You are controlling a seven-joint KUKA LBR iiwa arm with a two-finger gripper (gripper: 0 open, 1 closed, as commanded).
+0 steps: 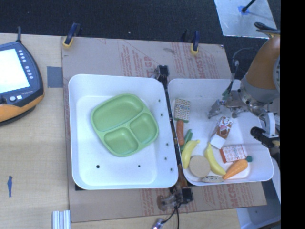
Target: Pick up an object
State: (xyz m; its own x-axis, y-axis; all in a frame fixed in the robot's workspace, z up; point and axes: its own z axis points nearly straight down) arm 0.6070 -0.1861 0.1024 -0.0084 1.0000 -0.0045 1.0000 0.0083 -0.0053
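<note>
Arm reaching over the right bin, gripper (223,109) hanging above the toy food.

The gripper is sitting over the upper middle of the right bin (200,86), its metal fingers spreading wide with nothing between them, just above a small brown packet (224,126). Smooth plastic food is crowding the bin's lower half: two curved yellow bananas (213,159), a tapered orange carrot (235,169), a round tan disc (199,166), a flat red-printed card (233,152), and a patterned square (182,109) near the divider. The bin's upper left floor is lying bare, giving free room. In the left bin (78,128), a glossy green three-compartment plate (125,124) is resting centrally, well apart from the walls, on the cardboard-covered worktop (38,151).
</note>
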